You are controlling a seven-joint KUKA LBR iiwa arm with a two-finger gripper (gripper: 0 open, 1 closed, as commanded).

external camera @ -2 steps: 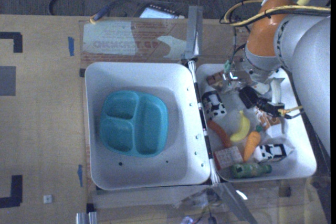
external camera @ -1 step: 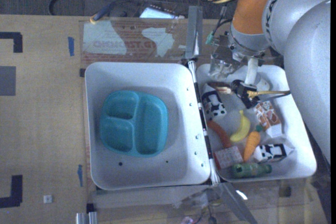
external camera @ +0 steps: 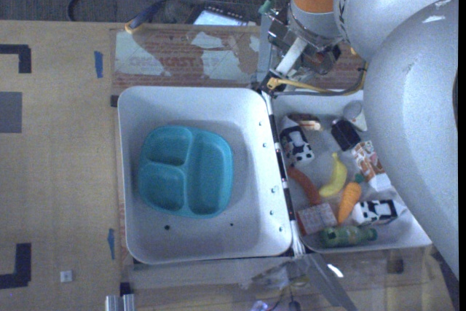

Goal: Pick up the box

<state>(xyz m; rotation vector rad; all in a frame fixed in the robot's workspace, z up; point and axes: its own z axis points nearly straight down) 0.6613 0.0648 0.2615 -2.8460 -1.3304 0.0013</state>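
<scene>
Above the upper edge of the right white bin (external camera: 408, 233) hangs the grey arm's gripper (external camera: 285, 73); whether its fingers are spread or pressed together, I cannot tell. Inside this bin lies the small pinkish printed box (external camera: 315, 217), near the lower edge, just beside an orange carrot (external camera: 349, 202) and a green bottle (external camera: 348, 235). A yellow banana (external camera: 335, 176) and a black-and-white cow carton (external camera: 296, 146) lie further up. On the left, the other white bin (external camera: 145, 113) holds a turquoise plastic plate with compartments (external camera: 186, 170).
</scene>
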